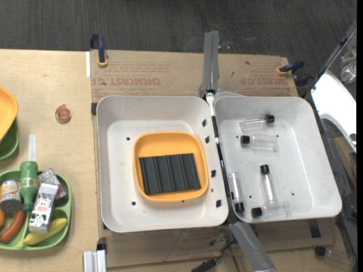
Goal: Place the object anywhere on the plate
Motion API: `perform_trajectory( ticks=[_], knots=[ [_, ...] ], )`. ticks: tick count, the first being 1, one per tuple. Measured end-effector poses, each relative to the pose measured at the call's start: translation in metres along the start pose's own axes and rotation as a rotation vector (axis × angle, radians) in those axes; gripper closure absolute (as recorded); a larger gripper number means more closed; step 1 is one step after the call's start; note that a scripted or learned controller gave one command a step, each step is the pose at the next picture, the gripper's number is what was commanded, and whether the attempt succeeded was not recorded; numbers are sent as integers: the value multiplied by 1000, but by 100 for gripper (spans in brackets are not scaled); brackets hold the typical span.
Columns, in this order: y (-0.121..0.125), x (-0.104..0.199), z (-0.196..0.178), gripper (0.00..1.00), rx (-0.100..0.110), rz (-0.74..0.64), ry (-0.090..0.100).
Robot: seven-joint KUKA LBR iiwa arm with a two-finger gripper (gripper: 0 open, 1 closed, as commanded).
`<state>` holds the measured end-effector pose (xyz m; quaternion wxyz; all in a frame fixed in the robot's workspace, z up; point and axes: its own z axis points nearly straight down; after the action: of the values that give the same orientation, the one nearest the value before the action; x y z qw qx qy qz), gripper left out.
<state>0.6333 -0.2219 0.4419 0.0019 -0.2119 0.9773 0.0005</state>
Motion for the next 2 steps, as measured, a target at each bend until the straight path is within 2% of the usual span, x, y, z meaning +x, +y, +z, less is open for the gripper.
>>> perform_trajectory(
  ticks=[1,2],
  knots=[
    [0,0,0,0,0,0,0],
    [-2,-6,0,0,0,-319,-1]
  ],
)
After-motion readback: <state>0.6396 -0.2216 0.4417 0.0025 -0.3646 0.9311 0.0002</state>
